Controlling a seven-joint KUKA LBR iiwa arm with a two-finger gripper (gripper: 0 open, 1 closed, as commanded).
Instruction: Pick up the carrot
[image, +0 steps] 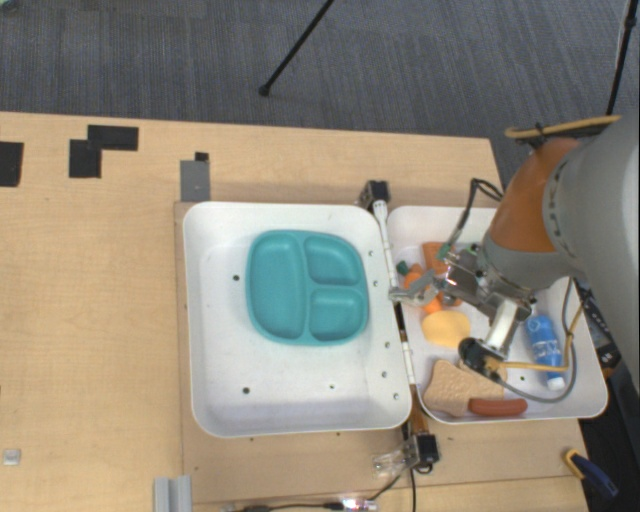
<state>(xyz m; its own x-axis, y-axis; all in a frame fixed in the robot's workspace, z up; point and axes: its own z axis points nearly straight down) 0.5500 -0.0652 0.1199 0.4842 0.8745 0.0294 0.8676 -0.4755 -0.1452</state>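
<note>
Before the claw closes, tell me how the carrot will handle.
The carrot looks like a smooth plastic toy, so probably light and stiff. Its rounded, tapering shape may slip or roll under a pinch. It lies crowded against other toy food beneath the claw, so neighbours could shift.

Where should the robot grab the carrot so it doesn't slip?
Only a bit of the carrot peeks out near the back of the right bin, beside the gripper. Probably best to come straight down from above and pinch across its narrow width, since the yellow piece crowds it in front.
</note>
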